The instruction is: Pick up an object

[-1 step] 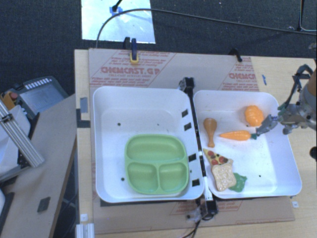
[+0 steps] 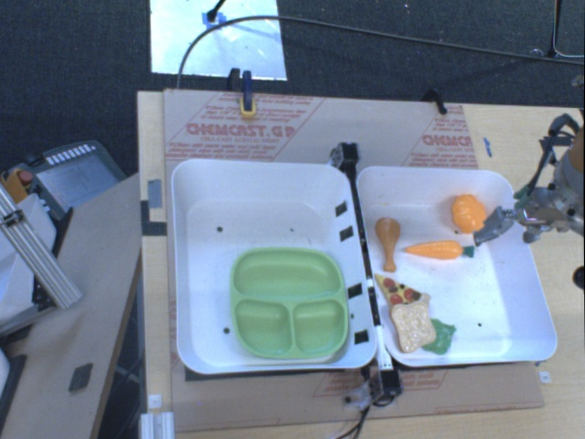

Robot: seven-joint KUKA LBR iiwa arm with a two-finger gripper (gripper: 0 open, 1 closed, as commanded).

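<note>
The carrot (image 2: 435, 251) is lying flat on the floor of the right bin (image 2: 521, 337), its orange body pointing away from the jaws (image 2: 498, 224) and its green stub end facing them. It is the nearest thing to the jaws, sitting just below and to their left, close but apart from them. The orange fruit (image 2: 468, 213) is resting just beyond the jaws' tip on the upper side, also very near. Either one looks like the target, and the carrot seems the easier of the two.

The jaws are hanging over the bin's right part, low and slanted toward the carrot's green end. Nothing is showing between them, so they are holding nothing; whether they are spread or closed cannot be told, since they are reading as one dark, blurred wedge.

To do this step well, the robot should be centring over the carrot's thick middle rather than its tapered tip, with the closing line set across the carrot's width. It should be descending straight until the tips are straddling the body near the bin floor, taking care not to nudge the round fruit.

Farther from the jaws, the drumstick (image 2: 388, 241) is lying past the carrot's far end. The pizza slice (image 2: 400, 292), the toast (image 2: 412, 326) and the green leaf (image 2: 441, 337) are clustered well away. The green divided plate (image 2: 290, 302) is sitting in the left bin (image 2: 210, 245), farthest off on the bench (image 2: 567, 355).
</note>
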